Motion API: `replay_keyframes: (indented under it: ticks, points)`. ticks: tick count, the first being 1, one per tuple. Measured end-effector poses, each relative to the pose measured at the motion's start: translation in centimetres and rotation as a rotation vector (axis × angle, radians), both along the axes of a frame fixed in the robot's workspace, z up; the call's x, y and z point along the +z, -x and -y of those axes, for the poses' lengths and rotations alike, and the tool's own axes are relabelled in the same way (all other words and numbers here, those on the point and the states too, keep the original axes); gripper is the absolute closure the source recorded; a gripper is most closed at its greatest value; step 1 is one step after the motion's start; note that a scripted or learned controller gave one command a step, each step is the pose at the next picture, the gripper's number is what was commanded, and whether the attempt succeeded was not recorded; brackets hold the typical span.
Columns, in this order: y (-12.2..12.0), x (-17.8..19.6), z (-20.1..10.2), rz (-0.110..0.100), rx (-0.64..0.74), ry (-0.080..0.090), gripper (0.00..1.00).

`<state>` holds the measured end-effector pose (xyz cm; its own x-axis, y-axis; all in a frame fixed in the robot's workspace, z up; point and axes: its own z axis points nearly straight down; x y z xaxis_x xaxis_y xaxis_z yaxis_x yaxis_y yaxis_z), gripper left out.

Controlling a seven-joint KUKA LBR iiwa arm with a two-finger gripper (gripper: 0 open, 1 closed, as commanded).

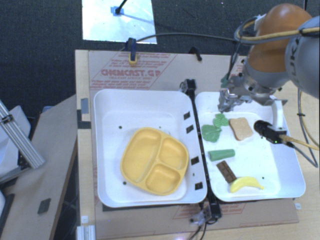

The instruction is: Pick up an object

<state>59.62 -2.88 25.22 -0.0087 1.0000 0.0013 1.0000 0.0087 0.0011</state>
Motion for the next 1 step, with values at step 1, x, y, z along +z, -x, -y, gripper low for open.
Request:
replay_keyframes:
  ticks: [1]
  points:
    - [0.06, 0.49, -5.56, 0.001, 0.001, -0.001, 1.00]
